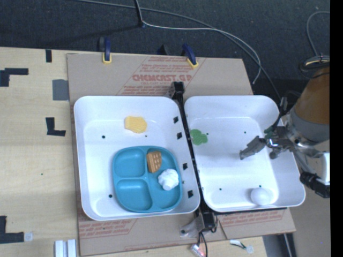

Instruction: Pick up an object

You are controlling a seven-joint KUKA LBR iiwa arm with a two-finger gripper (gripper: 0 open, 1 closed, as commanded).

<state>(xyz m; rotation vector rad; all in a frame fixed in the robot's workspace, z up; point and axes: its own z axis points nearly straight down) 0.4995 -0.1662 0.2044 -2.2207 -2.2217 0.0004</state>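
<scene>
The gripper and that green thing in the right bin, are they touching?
Apart. The camera view shows bare white bin floor between the gripper and the green thing, which lies by the divider.

Green flat piece at left edge of right bin. White ball near that bin's front right corner. Both lie loose, well apart.

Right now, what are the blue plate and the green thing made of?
The blue plate looks like smooth plastic: one even colour, rounded moulded sections, soft shine. The green thing looks matte and lumpy, maybe soft plastic or foam; it is too small to tell for sure.
</scene>
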